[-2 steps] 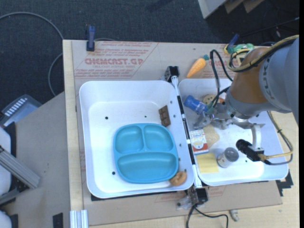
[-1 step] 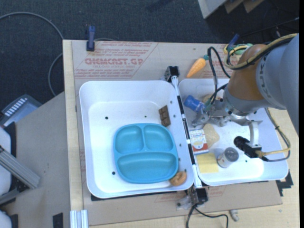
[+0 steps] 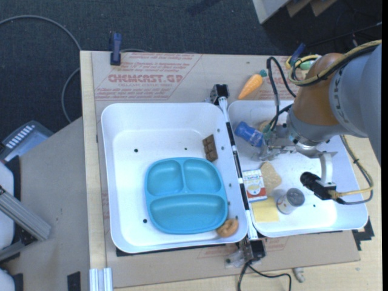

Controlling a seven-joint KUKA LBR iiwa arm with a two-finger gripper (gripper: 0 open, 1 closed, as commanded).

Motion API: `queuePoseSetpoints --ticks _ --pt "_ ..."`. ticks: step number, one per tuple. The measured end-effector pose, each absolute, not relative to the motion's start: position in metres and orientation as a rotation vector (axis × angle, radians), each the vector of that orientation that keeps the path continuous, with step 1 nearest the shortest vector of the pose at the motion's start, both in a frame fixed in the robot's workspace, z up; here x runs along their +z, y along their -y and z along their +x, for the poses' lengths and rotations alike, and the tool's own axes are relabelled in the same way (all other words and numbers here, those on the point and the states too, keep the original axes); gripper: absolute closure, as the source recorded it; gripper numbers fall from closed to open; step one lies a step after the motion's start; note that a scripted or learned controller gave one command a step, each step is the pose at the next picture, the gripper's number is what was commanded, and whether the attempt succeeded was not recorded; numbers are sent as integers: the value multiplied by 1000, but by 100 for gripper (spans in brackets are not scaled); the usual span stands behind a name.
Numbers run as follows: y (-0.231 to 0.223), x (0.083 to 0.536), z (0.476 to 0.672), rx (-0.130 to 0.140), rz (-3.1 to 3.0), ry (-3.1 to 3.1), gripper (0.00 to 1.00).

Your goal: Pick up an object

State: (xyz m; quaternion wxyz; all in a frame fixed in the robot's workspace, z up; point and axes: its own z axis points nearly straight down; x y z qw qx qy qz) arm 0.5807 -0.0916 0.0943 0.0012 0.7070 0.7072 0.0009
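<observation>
**Q:** Where is the gripper located, and what is its state?

**A:** The gripper [image 3: 271,147] is located over the far left part of the right bin [image 3: 339,217]. It is carried below the grey arm [image 3: 339,96], which is extended in from the right. Its opening is masked by the wrist, so it cannot be told whether it is wide, narrow or closed on anything.

**Q:** Which objects are found closest to it?

**A:** A blue object [image 3: 248,132] is seen just to its left, by the bin's left wall at the far side. A tan flat piece [image 3: 271,176] is seen just on the near side of the gripper. Contact with either cannot be determined.

**Q:** What else is contained in the right bin?

**A:** A small white and red carton [image 3: 254,185] is laid against the left wall, just left of the tan flat piece. A yellow square slice [image 3: 264,211] is placed toward the near left corner. A grey round can [image 3: 292,199] is set just beside it on the right.

**Q:** How is the left bin [image 3: 127,162] loaded?

**A:** A blue divided plate [image 3: 185,196] is laid flat in its near half. A brown block [image 3: 210,148] is located by the right wall, on the far side of the plate. A brown pastry [image 3: 228,227] is lodged in the near right corner, just beside the plate.

**Q:** Is anything located outside the bins?

**A:** An orange carrot [image 3: 251,85] is laid on the bench [image 3: 145,77], just beyond the far edge of the right bin.
</observation>
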Motion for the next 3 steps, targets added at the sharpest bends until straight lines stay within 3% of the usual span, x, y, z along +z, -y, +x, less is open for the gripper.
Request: queuePoseSetpoints --ticks 1,2,3 --pt "92 94 581 3 2220 -2220 0" --pt "94 84 559 -1 2223 -2222 0" --pt "94 84 559 -1 2223 -2222 0"
